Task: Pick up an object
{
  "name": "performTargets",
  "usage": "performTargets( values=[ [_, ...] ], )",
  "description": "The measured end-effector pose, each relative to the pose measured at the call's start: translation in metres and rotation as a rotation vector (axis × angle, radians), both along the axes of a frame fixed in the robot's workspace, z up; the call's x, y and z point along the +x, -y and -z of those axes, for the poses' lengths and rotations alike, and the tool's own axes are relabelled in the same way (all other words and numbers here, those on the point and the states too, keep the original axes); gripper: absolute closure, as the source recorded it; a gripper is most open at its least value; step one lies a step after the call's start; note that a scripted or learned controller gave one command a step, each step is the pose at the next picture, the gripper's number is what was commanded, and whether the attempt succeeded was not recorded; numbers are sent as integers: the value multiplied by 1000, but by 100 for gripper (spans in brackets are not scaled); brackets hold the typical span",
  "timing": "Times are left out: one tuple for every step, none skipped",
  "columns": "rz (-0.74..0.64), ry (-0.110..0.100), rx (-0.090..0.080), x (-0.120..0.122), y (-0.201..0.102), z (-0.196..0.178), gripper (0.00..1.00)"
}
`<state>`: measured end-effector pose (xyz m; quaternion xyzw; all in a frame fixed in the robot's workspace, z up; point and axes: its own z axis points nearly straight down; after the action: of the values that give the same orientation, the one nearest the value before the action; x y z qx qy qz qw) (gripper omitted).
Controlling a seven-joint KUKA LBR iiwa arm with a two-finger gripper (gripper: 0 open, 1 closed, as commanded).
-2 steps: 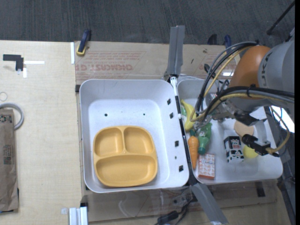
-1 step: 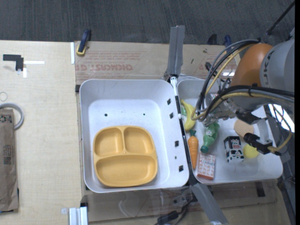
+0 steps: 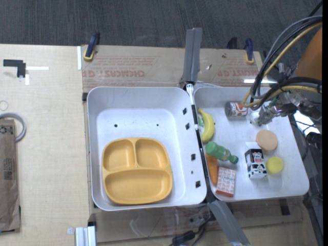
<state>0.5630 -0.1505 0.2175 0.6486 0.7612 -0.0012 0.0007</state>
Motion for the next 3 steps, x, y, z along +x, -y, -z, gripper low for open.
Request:
performTargets(
  values=[
    [-1, -1, 0, 0, 0, 0, 0],
    [17, -2, 2, -45, 6, 67, 0],
    [-197, 0, 2, -45, 35, 126, 0]
  ],
)
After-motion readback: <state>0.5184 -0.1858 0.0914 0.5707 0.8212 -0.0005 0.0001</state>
